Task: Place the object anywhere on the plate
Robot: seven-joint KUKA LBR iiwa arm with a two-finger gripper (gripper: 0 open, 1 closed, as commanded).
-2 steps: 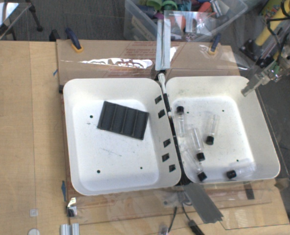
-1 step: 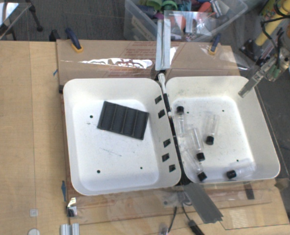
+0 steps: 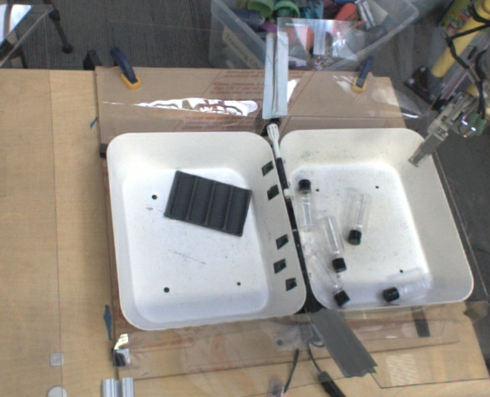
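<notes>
Above right bin point(image 3: 443, 222), gripper point(image 3: 422, 154) state I cannot tell; clear vials point(image 3: 331, 234) may roll away from black plate point(image 3: 207, 203).

Grey metal wrist hardware point(image 3: 458, 116) with slim pale fingers point(image 3: 420, 154).

Wooden bench point(image 3: 38, 222); two white bins point(image 3: 133, 304) side by side

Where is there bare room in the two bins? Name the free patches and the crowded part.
Left bin: wide bare floor below and left of the black plate. Right bin: a bare patch between the vials and its right wall. Crowded: that bin's left half and near edge, where vials lie.
</notes>
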